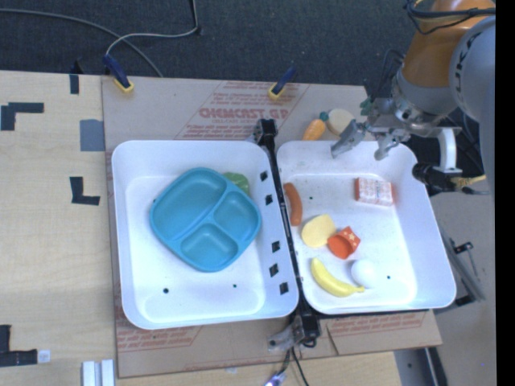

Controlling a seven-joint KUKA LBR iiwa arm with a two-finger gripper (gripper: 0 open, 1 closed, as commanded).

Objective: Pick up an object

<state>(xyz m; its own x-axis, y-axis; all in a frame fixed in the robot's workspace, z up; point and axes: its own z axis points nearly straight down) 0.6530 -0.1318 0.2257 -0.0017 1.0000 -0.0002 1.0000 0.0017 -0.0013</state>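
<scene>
Camera view: jaws [364,144] spread open, empty, above right bin [418,240].

- Sausage [294,203], yellow lemon [318,231], red piece [344,243], banana [333,280], white egg [364,273]: lower right of centre.
- Pink wafer block [373,190]: right, flat.

The surface [48,240] is light wood. A brown cardboard sheet [225,111] lies on it, held by two yellow clips [121,79]. Two white bins [133,296] sit side by side on the cardboard.
</scene>
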